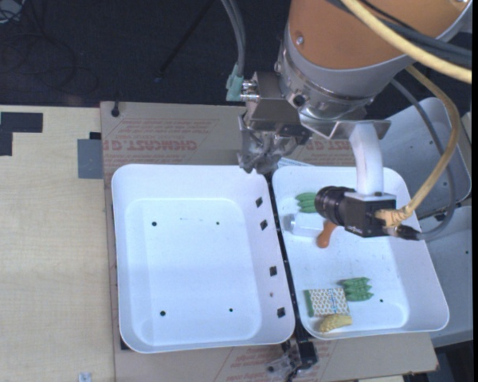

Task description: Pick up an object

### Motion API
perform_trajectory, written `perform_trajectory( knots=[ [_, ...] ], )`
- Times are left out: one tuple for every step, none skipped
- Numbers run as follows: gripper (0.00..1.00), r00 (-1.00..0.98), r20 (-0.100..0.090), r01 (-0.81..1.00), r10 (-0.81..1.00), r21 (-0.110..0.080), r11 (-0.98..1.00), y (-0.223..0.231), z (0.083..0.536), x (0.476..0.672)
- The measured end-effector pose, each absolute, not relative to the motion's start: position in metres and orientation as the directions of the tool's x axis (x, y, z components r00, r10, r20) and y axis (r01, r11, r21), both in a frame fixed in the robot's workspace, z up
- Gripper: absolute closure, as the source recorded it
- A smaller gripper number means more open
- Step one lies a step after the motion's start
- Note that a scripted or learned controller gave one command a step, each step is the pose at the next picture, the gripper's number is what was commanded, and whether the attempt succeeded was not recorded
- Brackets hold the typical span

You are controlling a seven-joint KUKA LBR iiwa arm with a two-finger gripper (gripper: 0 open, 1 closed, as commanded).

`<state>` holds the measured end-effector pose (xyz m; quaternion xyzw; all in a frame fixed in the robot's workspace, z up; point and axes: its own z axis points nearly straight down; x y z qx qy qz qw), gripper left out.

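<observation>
Two bins (pixel 127 213), pincer (pixel 259 161) btwn.

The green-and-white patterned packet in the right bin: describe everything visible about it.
The small, flat, squarish packet with a green-and-white speckled pattern lies flat on the floor of the right white bin, near its front-left corner. A yellow lumpy piece touches its front edge, and a green ridged item sits against its right side. Its material cannot be told.

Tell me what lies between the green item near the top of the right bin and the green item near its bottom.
In the camera view, the orange object lies between the upper green item and the lower green item.
</observation>
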<state>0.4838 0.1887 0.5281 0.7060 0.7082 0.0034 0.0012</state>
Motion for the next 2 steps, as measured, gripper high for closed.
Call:
perform_trajectory(
  knots=[
    [1.00, -0.005, -0.001, 1.000, 1.000, -0.001, 0.005, 0.229, 0.537, 0.556],
    [1.00, 0.002, -0.003, 1.000, 1.000, -0.006, -0.002, 0.189, 0.537, 0.537]
  ],
)
